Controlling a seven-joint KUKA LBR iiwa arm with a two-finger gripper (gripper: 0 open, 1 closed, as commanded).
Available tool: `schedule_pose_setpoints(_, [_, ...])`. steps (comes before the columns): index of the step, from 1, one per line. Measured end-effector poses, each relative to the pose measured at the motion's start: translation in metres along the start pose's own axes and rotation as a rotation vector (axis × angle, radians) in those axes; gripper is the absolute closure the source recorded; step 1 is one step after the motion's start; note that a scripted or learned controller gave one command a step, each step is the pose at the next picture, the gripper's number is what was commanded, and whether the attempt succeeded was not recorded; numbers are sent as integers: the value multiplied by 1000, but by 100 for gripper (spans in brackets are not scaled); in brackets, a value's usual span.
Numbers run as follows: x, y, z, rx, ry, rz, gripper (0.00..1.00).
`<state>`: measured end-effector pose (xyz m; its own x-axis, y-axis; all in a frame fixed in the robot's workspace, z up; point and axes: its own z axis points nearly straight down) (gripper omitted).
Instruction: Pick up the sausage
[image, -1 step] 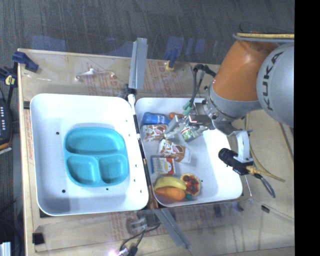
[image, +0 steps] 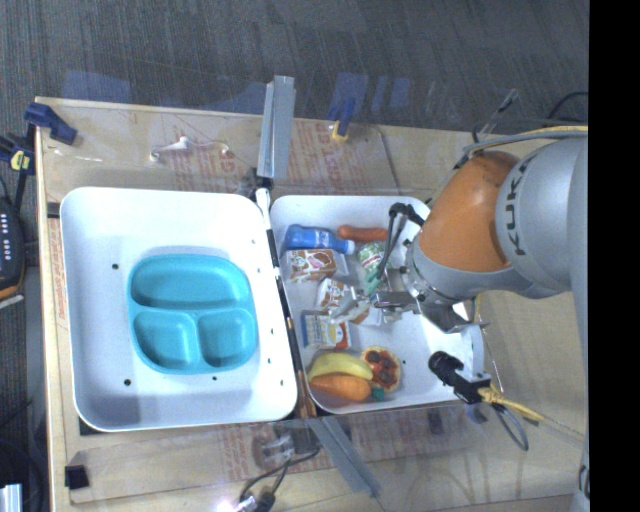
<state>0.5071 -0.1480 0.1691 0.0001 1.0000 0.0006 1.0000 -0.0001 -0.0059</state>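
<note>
While the arm leans over the right bin, its gripper sits low among the packets; how it stands I cannot tell. Near the far wall lies the sausage, just beside a blue packet. Left bin holds a blue tray.

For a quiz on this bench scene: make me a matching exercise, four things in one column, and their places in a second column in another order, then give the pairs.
Things
1. sausage
2. blue tray
3. banana
4. gripper

Places
A. in the left bin
B. near side of the right bin, beside an orange fruit
C. far edge of the right bin, next to a blue packet
D. over the middle of the right bin, among the packets

Pairs: 1-C, 2-A, 3-B, 4-D
</note>
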Motion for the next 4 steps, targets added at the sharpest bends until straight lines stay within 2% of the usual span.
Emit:
schedule_pose_setpoints(1, [-55, 51, 43, -13, 1, 35, 0])
schedule_pose_setpoints(2, [-49, 151, 76, -6, -1, -95, 0])
schedule_pose_setpoints(3, [-48, 151, 65, -6, -1, -100, 100])
schedule_pose_setpoints(4, [-48, 151, 65, -6, -1, -101, 0])
